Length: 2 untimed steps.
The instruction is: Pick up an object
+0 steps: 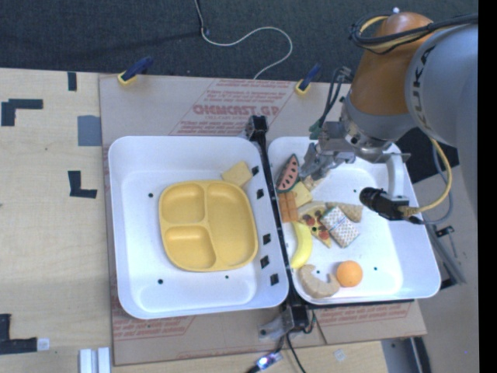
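Lot: toy food items, right bin [419, 274], heaped toward its left wall.

Contents: watermelon slice [289, 171] at the top of the heap; banana [301, 245] lying lengthwise beside the divider; orange ball [350, 273] near the front, standing apart from the rest; a tan bread-like piece [317, 282] just beside it; a wrapped, speckled packet [340, 227] amid several small pieces too jumbled to name.

Handling, by judgement: all look like light, rigid plastic with smooth skins, likely slippery. The orange ball may roll away under closing fingers. The banana offers a narrow body to pinch across its middle. The watermelon slice is thin and best taken across its flat faces.

Gripper [317, 164]: low over the rear-left of the right bin, close beside the watermelon slice. Whether it is spread or pinching anything cannot be told.

Surface: shallow white bins, smooth floors, low walls. The left bin [132, 169] holds a yellow divided plate [207, 225] and a pale yellow block [238, 173].

Room: crowded at the heap, freer around the orange ball; the divider limits approach from the left.
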Available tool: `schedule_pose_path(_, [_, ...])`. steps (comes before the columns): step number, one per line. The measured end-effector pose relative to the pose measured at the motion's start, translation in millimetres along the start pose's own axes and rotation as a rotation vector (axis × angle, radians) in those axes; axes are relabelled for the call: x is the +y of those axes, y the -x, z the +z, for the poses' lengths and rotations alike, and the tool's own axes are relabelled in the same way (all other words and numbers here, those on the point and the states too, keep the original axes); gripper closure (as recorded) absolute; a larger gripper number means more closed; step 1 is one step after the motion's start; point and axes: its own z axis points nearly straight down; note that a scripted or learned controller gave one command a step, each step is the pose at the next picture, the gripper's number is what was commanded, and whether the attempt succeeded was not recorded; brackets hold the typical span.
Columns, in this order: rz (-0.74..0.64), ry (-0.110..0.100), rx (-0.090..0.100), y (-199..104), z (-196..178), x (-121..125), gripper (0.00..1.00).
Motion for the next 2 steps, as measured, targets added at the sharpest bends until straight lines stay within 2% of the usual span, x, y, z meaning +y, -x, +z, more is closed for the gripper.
schedule_pose_path(1, [-0.001, -0.001, 0.0, -61.2, -2.6, -14.6, 1.0])
schedule_pose_path(2, [0.0, -0.003, -0.001, -115.4, 13.9, -34.5, 1.0])
